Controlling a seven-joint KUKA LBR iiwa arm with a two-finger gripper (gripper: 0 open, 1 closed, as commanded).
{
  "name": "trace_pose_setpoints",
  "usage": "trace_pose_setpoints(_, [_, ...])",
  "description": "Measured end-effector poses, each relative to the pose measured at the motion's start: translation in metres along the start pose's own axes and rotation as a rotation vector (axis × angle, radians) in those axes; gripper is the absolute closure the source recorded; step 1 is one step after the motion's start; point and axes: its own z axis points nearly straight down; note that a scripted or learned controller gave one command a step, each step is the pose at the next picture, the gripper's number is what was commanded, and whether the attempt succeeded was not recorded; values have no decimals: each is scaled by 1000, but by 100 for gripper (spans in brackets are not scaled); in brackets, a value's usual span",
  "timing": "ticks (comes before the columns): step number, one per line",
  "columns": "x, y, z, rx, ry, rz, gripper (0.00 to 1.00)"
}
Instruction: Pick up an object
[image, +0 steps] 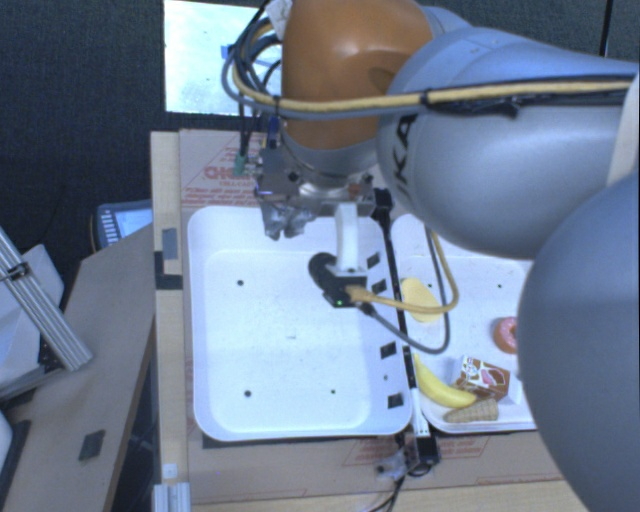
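**Gripper Over the Left Bin, Five Objects in the Right**

In the camera view, the arm (500, 130) came in from the right and covered much of the upper frame, its orange band (340, 60) near the top centre. The gripper (285, 222) hung below the band, over the back edge of the left bin (270, 340), near that bin's far right corner. Whether the claw was apart or together could not be told from this slant, and nothing was seen clamped in it.

There were two white bins, side by side on one cardboard sheet (215, 170) with red print. The right bin (480, 285) was partly hidden under the arm.

All the objects that could be picked lay in the right bin, and five could be counted:

- One banana (443, 387) lay near the front left corner, just beside the wall shared by the bins.
- One rounded yellow piece (422, 296) lay farther back along that wall. It was partly crossed by a cable, and its kind was unclear.
- One pink ring (506, 335) showed at the edge of the arm, half hidden by it.
- One red-and-white packet (485, 377) sat just right of the banana.
- One tan, cone-like piece (470, 410) lay at the front rim, touching or nearly touching the banana's end.

The gripper was well apart from all five, with the shared wall between them.
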Motion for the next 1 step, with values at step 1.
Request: trace_pose_setpoints(1, [0, 50, -7, -3, 0, 2, 100])
